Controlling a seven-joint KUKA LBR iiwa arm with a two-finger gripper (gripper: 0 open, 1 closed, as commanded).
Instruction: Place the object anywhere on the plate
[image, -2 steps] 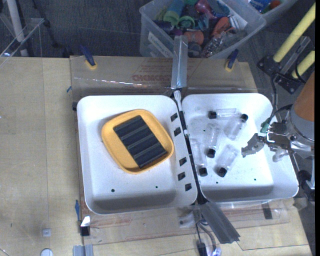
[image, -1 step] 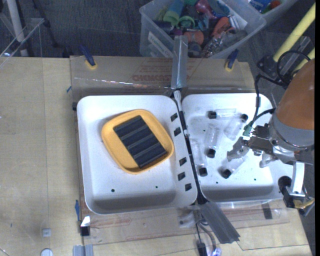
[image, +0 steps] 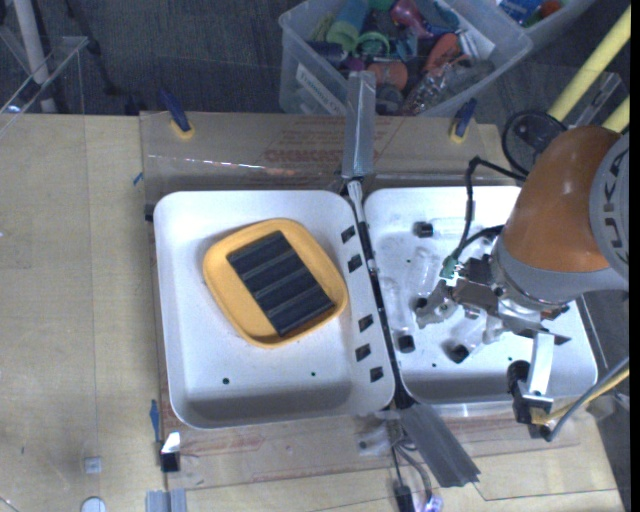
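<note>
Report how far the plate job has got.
Done: nothing that shows; the yellow plate in the left bin carries only a dark ribbed slab, which may be part of it.
In hand: the arm is over the right bin, its gripper low among small dark pieces. I cannot tell whether anything is held.
Left: secure an object, carry it across the divider and set it on the plate.

Yellow plate in left bin

I see open white floor ringing the yellow plate in the left bin; the raised divider at frame centre blocks a low pass from the right bin.
</note>
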